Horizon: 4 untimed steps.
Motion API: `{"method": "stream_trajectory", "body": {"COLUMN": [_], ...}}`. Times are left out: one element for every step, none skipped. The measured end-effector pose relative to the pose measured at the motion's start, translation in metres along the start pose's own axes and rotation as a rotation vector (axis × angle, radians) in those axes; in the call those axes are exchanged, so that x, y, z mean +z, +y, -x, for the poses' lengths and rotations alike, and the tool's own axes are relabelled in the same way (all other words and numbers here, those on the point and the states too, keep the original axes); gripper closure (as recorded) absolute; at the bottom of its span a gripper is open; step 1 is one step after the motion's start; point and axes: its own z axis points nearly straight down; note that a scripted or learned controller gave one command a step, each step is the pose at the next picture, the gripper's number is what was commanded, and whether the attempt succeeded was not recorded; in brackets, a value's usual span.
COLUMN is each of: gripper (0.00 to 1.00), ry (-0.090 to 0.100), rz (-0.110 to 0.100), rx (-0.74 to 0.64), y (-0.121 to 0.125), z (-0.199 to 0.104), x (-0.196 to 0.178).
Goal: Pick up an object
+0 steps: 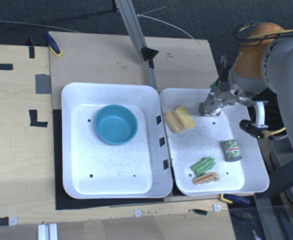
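Note:
My gripper (210, 110) hangs over the far part of the right bin (251, 181), just right of a yellow and tan block-like object (179, 119). Nothing shows between its fingers. A small green patterned can (232, 150) lies near the bin's right side. A green bean-like toy (202, 165) rests above a hot dog toy (205, 178) near the bin's front.
The left bin (86, 176) holds a blue bowl (116, 124). A slanted metal pole (134, 29) rises from between the bins at the back. The arm's orange band (254, 54) sits at the upper right.

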Motion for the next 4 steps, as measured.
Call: {"method": "stream_trajectory", "body": {"gripper": [1.0,1.0,1.0,1.0], "ry": [0.007,0.007,0.007,0.008], "rz": [-0.014,-0.013,-0.013,-0.02], "rx": [0.002,0.002,0.002,0.0], "y": [0.012,0.008,0.016,0.001], "z": [0.001,-0.004,-0.004,-0.044], "x": [-0.049,-0.096,-0.141,-0.131]}}
